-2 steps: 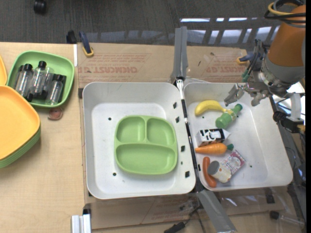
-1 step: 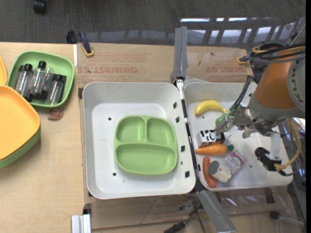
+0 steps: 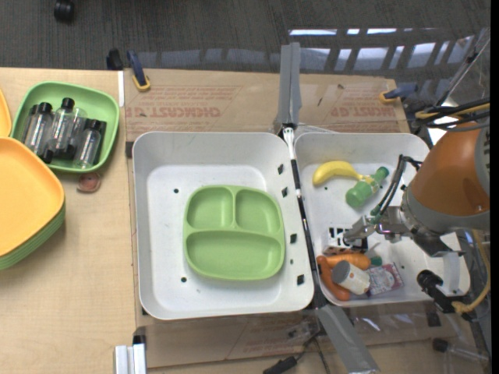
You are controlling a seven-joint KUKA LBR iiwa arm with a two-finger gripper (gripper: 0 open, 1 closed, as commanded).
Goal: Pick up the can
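The can (image 3: 354, 278) looks like a short pale cylinder lying on its side in the front left corner of the right bin (image 3: 413, 148). It rests against an orange carrot-shaped toy (image 3: 335, 274). My gripper (image 3: 360, 233) hangs low over the bin's middle, just behind the can and apart from it, above a small dark object (image 3: 337, 234). Nothing shows held in it. The arm's orange band (image 3: 456, 179) rises at the bin's right side.
A yellow banana (image 3: 335, 171) and a green bottle (image 3: 365, 188) lie at the back of the right bin. A pinkish packet (image 3: 384, 278) sits right of the can. The left bin (image 3: 156, 209) holds a green divided plate (image 3: 234, 233).
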